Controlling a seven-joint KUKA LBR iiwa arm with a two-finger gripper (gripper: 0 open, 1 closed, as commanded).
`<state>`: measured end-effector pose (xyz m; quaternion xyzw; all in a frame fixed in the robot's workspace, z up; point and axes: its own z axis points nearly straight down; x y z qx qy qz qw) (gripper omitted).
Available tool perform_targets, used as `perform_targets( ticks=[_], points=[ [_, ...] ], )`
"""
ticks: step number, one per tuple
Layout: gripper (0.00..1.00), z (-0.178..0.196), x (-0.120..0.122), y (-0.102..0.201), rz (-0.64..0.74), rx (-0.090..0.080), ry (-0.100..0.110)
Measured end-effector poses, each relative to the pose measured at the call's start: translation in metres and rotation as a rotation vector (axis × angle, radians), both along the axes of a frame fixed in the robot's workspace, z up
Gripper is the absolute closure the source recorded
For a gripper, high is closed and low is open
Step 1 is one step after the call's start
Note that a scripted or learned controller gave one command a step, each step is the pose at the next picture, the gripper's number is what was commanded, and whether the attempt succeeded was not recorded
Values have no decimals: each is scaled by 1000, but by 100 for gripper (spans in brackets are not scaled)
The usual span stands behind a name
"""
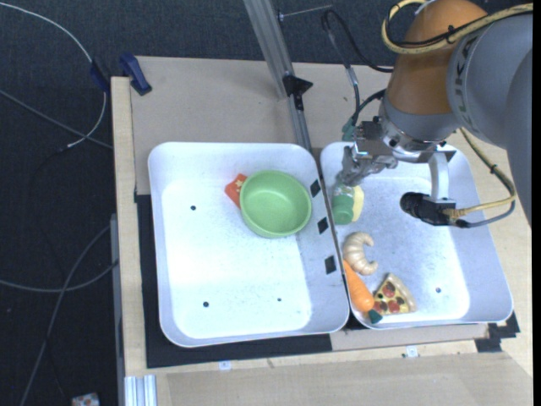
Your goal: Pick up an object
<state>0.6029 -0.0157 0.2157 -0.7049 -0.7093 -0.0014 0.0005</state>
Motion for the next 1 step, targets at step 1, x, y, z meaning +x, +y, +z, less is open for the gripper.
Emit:
perform_targets(
  ticks=[1],
  points=[
    [100, 12, 25, 48, 0, 1, -1]
  ],
)
